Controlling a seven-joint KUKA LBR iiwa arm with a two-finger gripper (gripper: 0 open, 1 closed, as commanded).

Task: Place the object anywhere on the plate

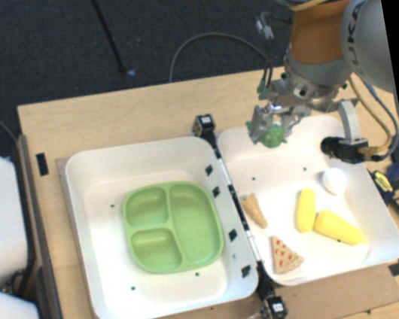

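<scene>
Green toy food sits clamped in the gripper over the right bin's far corner.

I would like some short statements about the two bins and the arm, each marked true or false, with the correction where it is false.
1. The green plate lies in the left bin. True.
2. The pizza slice is already on the plate. False: it lies in the right bin, near the front edge.
3. Two yellow objects lie in the right bin. True.
4. The gripper is above the left bin. False: it is at the far side of the right bin, with a green object right at its tip.
5. The plate has a single undivided surface. False: it has three compartments.
</scene>
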